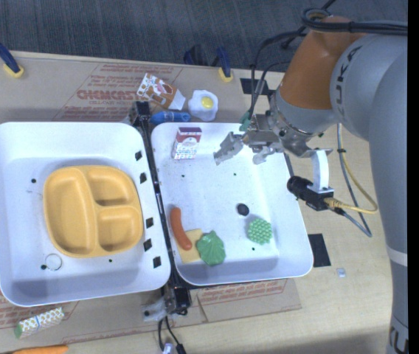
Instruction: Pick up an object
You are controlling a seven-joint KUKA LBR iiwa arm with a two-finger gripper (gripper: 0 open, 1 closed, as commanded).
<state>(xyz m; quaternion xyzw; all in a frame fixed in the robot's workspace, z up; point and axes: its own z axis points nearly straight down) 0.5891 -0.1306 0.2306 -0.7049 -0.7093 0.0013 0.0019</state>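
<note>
The right bin (287, 198) holds a small red and white carton (186, 143) at its far left corner. Along its near side lie an orange sausage (178, 227), a flat yellow piece (189, 254), a green leafy item (211, 248) and a bumpy green ball (260, 231). A small dark object (243, 210) lies mid-bin. My gripper (243, 150) hovers over the far part of this bin, right of the carton and apart from it. It is open, and nothing sits between its fingers.
The left bin (10, 168) holds a yellow divided tray (91, 209). Beyond the bins lie a snack packet (155, 89), a blue item (170, 116) and a white and yellow item (203, 104). A wrapped packet (40, 321) lies on the near left bench.
</note>
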